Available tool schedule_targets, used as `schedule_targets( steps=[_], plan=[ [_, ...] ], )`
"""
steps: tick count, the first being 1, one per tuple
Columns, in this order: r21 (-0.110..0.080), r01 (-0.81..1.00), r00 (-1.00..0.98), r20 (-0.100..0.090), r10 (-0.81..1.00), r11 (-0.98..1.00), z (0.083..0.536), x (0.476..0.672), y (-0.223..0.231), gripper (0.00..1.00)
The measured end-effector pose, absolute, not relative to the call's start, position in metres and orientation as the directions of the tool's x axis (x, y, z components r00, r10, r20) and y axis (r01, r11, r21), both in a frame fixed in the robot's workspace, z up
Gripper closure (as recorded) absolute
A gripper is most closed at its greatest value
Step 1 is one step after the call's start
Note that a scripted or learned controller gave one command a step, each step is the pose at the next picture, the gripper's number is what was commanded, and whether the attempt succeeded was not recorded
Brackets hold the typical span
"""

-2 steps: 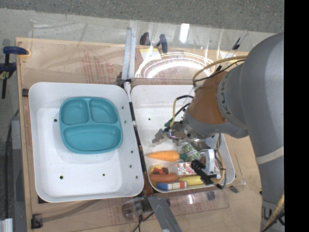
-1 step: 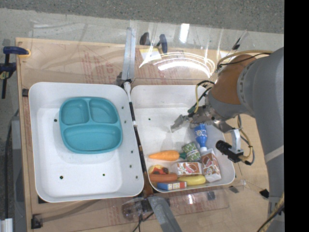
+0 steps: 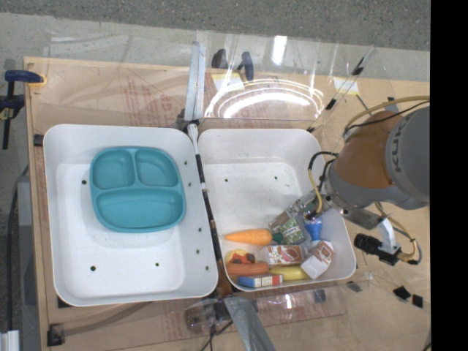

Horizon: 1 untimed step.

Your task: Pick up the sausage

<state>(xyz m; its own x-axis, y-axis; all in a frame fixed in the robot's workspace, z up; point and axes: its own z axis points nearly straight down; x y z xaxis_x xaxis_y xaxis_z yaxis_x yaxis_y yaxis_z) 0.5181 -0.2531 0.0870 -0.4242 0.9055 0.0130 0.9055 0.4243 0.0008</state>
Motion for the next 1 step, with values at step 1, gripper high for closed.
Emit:
schedule_targets(
  steps=[1],
  plan=[
    [-0.001, 0.875, -0.485, 0.0, 0.875, 0.485, 0.1875, 0.4685, -0.0996, 0.0]
  ],
)
